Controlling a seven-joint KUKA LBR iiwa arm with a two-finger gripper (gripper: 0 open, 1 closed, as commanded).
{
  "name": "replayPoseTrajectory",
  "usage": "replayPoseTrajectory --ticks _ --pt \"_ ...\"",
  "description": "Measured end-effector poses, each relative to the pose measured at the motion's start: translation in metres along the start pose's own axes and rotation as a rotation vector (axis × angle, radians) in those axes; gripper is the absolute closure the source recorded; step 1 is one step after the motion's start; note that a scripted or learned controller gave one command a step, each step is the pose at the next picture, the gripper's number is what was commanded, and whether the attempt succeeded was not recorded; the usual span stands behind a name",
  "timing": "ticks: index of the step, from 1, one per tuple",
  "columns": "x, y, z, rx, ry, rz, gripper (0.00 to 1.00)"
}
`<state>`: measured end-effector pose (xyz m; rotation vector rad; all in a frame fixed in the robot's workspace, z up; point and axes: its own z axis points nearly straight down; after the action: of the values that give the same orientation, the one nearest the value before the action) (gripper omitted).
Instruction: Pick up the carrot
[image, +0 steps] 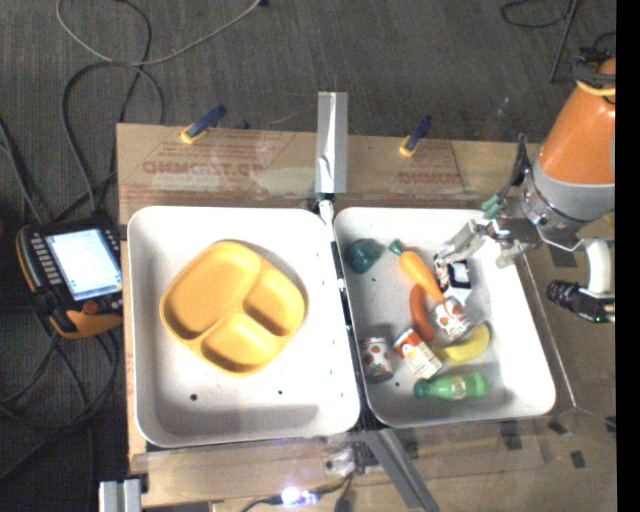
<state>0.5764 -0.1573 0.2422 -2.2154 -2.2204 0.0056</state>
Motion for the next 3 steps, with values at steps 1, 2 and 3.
replayPoseTrajectory --ticks 1,2,3 --pt "-0.001 0.030 0.118 -0.032 -0.010 -0.071 0.00" --pt "-0.003 0.062 0.129 -0.048 -0.018 -0.033 0.00" --pt "0.042 0.055 0.131 -0.066 -0.025 -0.060 0.00"
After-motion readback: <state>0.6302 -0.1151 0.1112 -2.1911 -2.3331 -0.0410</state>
